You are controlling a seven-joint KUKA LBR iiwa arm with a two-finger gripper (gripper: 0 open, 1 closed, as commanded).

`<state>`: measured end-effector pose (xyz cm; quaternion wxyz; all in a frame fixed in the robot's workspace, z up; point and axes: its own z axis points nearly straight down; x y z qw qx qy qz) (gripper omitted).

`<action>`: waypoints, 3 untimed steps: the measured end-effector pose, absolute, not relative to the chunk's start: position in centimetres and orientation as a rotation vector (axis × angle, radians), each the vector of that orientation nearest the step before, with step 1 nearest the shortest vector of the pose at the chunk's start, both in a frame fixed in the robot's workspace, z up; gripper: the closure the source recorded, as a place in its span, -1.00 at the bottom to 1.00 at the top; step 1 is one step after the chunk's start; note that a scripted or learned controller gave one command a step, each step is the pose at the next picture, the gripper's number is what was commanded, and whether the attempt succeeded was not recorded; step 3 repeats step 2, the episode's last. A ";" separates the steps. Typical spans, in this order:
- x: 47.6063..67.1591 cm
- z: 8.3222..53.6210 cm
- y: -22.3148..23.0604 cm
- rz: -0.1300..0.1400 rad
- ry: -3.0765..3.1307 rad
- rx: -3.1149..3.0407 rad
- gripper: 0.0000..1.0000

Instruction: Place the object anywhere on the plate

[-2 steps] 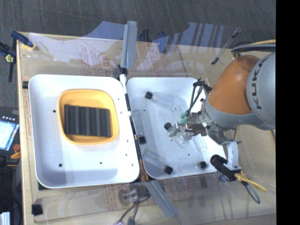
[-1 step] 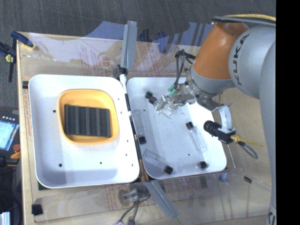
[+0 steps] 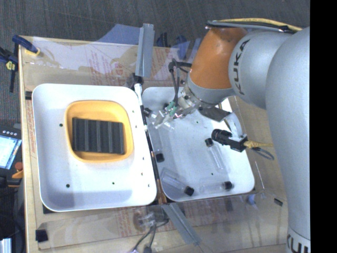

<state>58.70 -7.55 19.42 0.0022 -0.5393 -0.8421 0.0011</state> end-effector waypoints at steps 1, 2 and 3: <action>59.9 19.2 -1.7 0.000 -2.831 -1.361 1.00; 59.9 19.2 -1.7 0.001 -2.831 -1.362 -1.00; 59.9 19.2 -1.7 0.001 -2.831 -1.362 -1.00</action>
